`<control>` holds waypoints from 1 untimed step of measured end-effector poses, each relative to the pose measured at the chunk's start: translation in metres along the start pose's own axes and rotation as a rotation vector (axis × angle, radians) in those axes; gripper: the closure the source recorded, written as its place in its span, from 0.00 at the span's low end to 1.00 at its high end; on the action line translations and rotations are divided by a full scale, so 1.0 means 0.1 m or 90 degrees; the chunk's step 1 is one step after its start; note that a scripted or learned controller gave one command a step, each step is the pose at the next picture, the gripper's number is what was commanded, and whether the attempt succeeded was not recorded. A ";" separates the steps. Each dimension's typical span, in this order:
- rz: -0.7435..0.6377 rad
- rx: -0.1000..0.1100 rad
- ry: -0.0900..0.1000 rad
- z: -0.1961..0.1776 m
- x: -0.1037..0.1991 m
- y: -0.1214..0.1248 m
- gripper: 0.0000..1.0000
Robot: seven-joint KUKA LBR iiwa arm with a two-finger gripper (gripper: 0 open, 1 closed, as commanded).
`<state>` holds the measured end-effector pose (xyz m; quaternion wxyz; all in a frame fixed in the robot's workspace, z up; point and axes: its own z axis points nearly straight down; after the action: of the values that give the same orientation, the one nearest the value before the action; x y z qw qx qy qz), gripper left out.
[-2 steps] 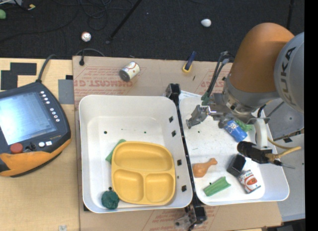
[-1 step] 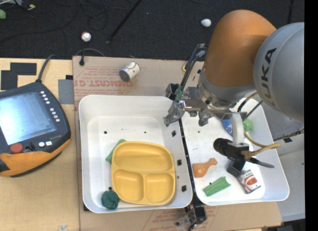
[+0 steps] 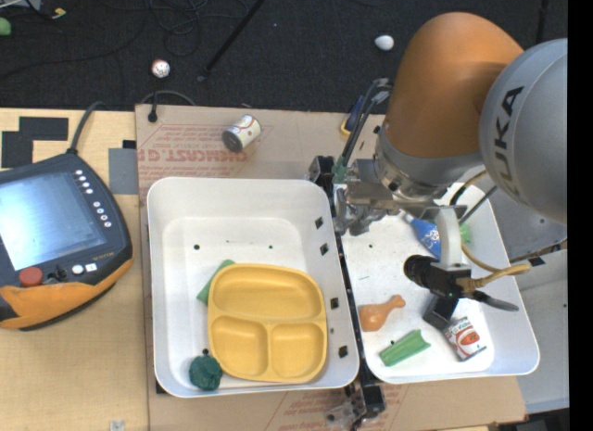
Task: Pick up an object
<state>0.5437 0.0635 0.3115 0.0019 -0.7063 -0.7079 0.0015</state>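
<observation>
My gripper (image 3: 355, 211) hangs at the upper left corner of the right bin (image 3: 515, 350), close to the divider between the two bins. Nothing shows between its fingers. In the right bin lie an orange toy drumstick (image 3: 382, 311), a green block (image 3: 404, 348), a small red and white can (image 3: 465, 337) and a blue item (image 3: 426, 232) partly hidden under the arm. The left bin (image 3: 185, 196) holds a yellow compartment tray (image 3: 269, 321), a green flat piece (image 3: 211, 285) tucked under its edge, and a dark green ball (image 3: 206, 372).
A small can (image 3: 242, 132) lies on the cardboard behind the left bin. A teach pendant (image 3: 56, 234) rests at the left of the bench. The arm's large body covers the back of the right bin.
</observation>
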 end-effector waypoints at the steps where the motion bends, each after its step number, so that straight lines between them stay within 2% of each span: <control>1: 0.005 -0.004 -0.001 -0.59 -0.70 -0.52 1.00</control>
<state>0.4918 -0.0065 0.3706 -0.0011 -0.7093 -0.7049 -0.0005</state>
